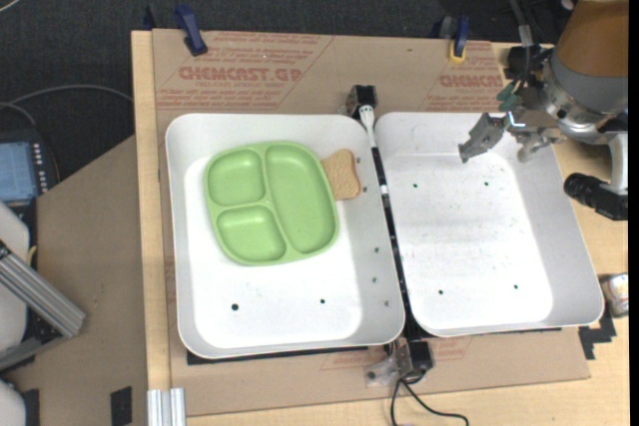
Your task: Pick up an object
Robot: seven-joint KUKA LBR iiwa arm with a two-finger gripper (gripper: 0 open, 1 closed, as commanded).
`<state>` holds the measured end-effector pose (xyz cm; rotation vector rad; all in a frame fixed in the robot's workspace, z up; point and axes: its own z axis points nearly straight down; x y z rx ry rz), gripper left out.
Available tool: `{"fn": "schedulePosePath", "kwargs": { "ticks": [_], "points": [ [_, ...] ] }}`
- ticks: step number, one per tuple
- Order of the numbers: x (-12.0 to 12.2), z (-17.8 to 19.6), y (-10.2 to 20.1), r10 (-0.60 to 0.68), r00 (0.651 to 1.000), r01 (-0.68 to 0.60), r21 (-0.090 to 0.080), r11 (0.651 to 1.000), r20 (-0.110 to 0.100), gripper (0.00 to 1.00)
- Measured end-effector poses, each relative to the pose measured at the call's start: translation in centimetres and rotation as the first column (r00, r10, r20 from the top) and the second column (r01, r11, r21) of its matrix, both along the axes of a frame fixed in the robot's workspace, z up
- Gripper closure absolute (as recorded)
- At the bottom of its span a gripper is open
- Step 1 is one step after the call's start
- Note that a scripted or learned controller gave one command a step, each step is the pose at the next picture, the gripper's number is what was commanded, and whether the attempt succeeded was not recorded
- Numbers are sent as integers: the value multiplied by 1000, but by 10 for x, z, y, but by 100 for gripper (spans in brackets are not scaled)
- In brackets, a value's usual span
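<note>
On the bench (pixel 250 65), surfaced with brown printed board: two shallow white bins side by side.

Left bin (pixel 200 314): holds one green divided plate (pixel 271 204) with three compartments, lying flat toward the bin's 11 o'clock area. One tan, biscuit-like piece (pixel 343 174) rests at the plate's 2 o'clock edge, touching its rim, close to the bin's right wall.

Right bin (pixel 489 254): white floor marked with dark specks.

Arm (pixel 594 35): grey with an orange band, entering from 3 o'clock, wrist above the right bin's 1 o'clock corner.

Gripper (pixel 479 140): poised over the right bin near its 12 o'clock wall, well apart from the plate and the tan piece. Jaws: one finger shows, angled toward 8 o'clock; cannot tell whether open or closed. Nothing visible between them.

Bench edge at 12 o'clock: blue clamp (pixel 190 30) left, second clamp (pixel 458 40) right.
</note>
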<state>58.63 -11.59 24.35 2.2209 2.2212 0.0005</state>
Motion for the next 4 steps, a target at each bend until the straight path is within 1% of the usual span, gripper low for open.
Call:
{"fn": "schedulePosePath", "kwargs": {
  "ticks": [1, 2, 3, 4],
  "points": [
    [-18, 204, 33, 4, 1000, -4, -2, 1000, 21, 0],
    [-72, 300, 4, -4, 1000, 4, -3, 1000, 15, 0],
    [-108, 292, 71, 7, 1000, -7, 2, 1000, -2, 0],
    [-106, 303, 68, 1, 1000, -1, -1, 1000, 3, 100]
  ]
}}
